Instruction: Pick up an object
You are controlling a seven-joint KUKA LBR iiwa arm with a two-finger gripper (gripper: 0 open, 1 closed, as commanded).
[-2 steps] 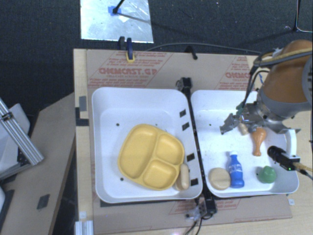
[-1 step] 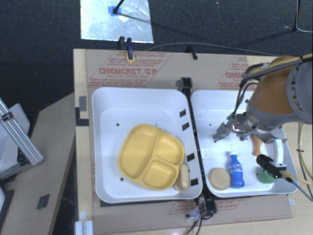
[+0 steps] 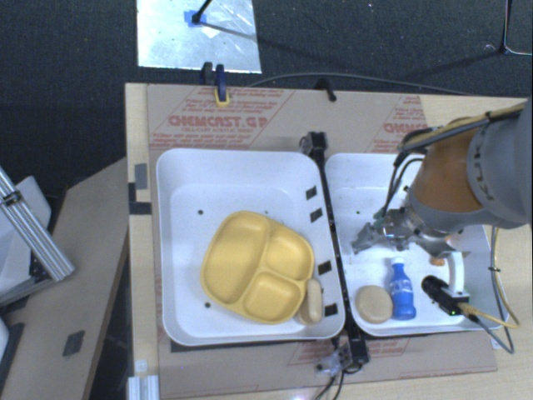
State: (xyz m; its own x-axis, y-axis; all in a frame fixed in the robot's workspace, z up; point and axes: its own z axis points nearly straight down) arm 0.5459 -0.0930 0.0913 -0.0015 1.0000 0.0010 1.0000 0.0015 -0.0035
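— Where's everything sitting?

— My arm [image 3: 466,173] hangs over the right bin [image 3: 354,182]; yellow tray [image 3: 254,265] fills the left bin [image 3: 191,173]. Blue bottle [image 3: 400,290] and tan disc [image 3: 374,304] lie below the gripper [image 3: 375,233] — jaws' state, I cannot tell.

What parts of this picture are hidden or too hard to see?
- Gripper: in the camera view it is small and blurred, so whether it is open or shut is unclear.
- Right bin: the grey arm covers its far right part.
- Blue bottle: its label is too small to read.
- Tan lump beside the yellow tray: too blurry to identify.
- Round tan thing: also unclear.
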